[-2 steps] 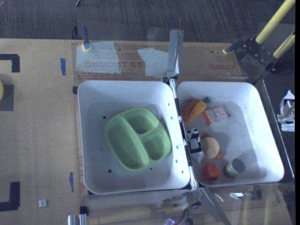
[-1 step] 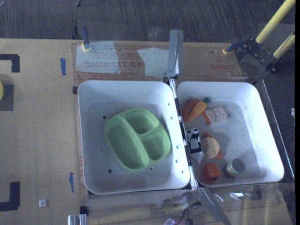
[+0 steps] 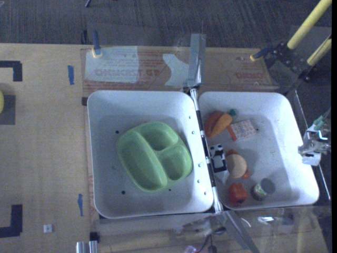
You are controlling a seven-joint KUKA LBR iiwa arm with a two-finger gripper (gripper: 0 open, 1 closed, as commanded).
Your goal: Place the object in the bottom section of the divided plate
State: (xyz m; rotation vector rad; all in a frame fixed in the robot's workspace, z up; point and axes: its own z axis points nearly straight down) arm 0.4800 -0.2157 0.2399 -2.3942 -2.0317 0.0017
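A green divided plate (image 3: 122, 146) with three sections lies in the left white bin (image 3: 105, 109). The right white bin (image 3: 281, 115) holds an orange carrot (image 3: 219, 123), a small white and red box (image 3: 243, 129), a tan bun (image 3: 237, 165), a red toy vegetable (image 3: 237, 193) and a small grey can (image 3: 263, 188). My gripper (image 3: 314, 144) hangs at the far right, over the right bin's outer rim, apart from all of these objects. Nothing shows in its grasp.
A black and white piece (image 3: 217, 158) sits by the seam between the bins. A metal bar (image 3: 196, 62) stands behind the bins on a taped cardboard sheet (image 3: 131, 67). Yellow rods (image 3: 310, 20) slant at the top right.
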